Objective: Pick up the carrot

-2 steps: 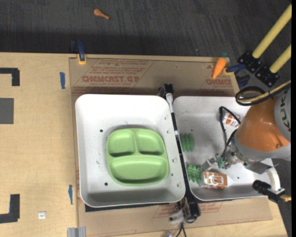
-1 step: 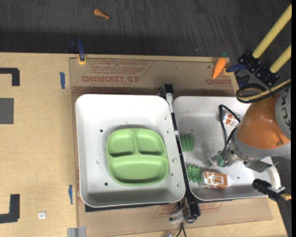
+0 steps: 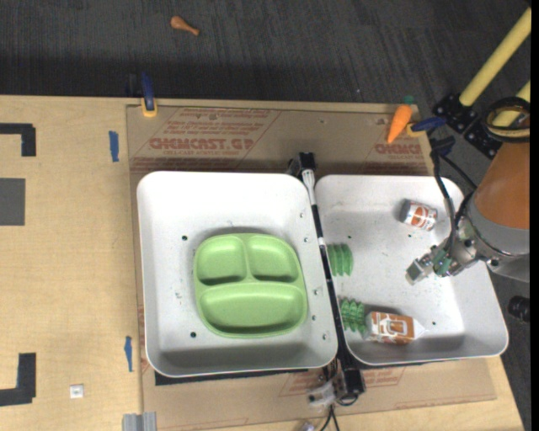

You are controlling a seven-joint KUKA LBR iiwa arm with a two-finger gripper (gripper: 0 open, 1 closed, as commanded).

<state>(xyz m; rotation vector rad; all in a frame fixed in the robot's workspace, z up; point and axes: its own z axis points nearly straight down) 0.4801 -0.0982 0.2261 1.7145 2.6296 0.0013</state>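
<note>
Nearest the camera, at the bottom of the frame, runs the front edge of the worktop (image 3: 76, 370), a tan board with black and blue tape marks at the left. On it two white bins sit side by side, touching along a black clip strip at centre.

In the left bin (image 3: 160, 252) lies a green tray (image 3: 248, 284) with three compartments, set flat in the middle.

In the right bin (image 3: 484, 328), a ribbed green piece (image 3: 341, 259) lies against the left wall, and a second green piece (image 3: 353, 318) sits just below it, touching an orange-and-white packet (image 3: 392, 327) near the bin's lower edge. A small can (image 3: 418, 216) with a red and white label lies on its side toward the upper right.

From the right of the frame the arm reaches in, and its claw (image 3: 424, 268) hangs over the middle right of that bin, below the can and apart from it. I cannot tell how the claw stands; nothing shows between its tips.

The carrot (image 3: 400, 123) lies outside both bins, on the worktop's far edge at the upper right, orange with a green top. A second small orange thing (image 3: 184, 26) lies on the dark floor at the upper left.
</note>
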